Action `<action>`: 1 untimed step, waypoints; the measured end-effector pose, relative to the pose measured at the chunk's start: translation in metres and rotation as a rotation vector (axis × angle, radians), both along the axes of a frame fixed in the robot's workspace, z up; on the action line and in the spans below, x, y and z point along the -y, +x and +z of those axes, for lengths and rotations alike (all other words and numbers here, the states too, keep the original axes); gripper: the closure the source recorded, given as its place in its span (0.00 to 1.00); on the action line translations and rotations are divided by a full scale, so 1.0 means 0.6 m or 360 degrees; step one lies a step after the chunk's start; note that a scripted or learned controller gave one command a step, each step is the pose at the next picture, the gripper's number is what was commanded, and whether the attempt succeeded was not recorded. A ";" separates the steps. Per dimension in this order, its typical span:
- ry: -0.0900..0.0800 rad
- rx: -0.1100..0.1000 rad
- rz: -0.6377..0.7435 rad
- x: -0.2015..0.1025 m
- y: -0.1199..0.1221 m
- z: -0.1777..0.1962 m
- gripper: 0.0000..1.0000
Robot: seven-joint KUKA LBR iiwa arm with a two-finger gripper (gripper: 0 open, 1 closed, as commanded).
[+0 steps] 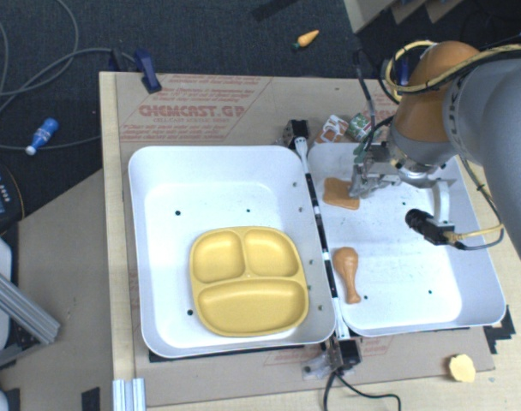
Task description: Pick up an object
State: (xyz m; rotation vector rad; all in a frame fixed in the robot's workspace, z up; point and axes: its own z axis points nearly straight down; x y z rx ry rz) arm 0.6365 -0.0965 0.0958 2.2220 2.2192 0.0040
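Yellow plastic lunch tray [248, 281] sits far left of the claw [361, 187]. Claw hangs low over a flat tan toy [339, 194], ready to grab; its grip can't be told.

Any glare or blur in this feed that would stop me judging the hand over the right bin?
Camera view: lighting is even and soft; the white bins are bright, but not washed out. The hand is dark, cluttered and slightly soft, above the tan piece, so its fingers are hard to read. The drumstick and yellow tray are sharp, with faint shadows.
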 end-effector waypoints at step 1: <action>0.0001 -0.0002 0.0005 -0.047 -0.088 0.156 1.00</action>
